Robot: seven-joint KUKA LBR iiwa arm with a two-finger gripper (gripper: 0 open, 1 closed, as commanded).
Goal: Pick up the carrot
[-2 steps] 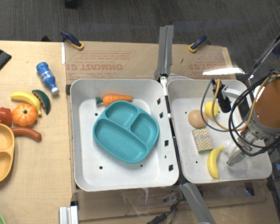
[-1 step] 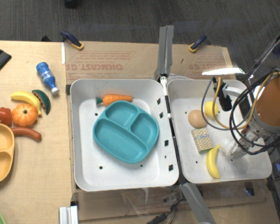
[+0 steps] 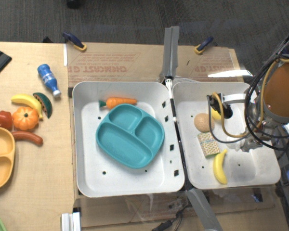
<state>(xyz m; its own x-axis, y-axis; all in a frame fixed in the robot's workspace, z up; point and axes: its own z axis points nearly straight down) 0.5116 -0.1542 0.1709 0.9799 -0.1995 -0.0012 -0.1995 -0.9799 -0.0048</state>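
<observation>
The orange carrot [image 3: 118, 101] with a green top lies in the left bin [image 3: 86, 177], along its far wall, touching the far rim of a teal divided plate [image 3: 130, 134]. My gripper [image 3: 247, 145] hangs over the right bin [image 3: 265, 177] near its right side, far from the carrot. Cables and the wrist hide most of it. Nothing is seen in its grasp.
The right bin holds a tan egg [image 3: 201, 122], a speckled sponge [image 3: 209, 144] and a yellow banana [image 3: 220, 166]. On the bench to the left lie a blue bottle [image 3: 49, 80], toy fruit [image 3: 25, 118], a sausage [image 3: 28, 137] and an orange tray [image 3: 0, 158].
</observation>
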